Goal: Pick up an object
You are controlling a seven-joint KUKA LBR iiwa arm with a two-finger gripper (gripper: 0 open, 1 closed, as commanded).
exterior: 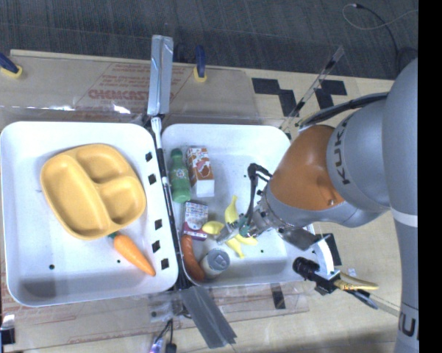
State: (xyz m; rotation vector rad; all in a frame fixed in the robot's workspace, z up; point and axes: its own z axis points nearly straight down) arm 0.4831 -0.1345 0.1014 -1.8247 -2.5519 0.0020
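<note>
Since the banana [235, 230] lies right under the gripper [248, 225], low in the right bin [228, 134], I think that is the thing to grab. I cannot tell if the gripper is squeezing it. It should pinch the middle and lift slowly straight up, because a small can [218, 259] and a red sausage [190, 259] crowd just left of it. Further left sit a green bottle [179, 176], a carrot [134, 254] and a yellow tray [93, 190] in the left bin [18, 219]. Both bins rest on a bench [265, 87] above dark carpet [206, 9].

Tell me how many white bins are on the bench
2. The left bin holds a yellow divided plate and a carrot; the right bin holds the small items, where the arm reaches in.
</note>
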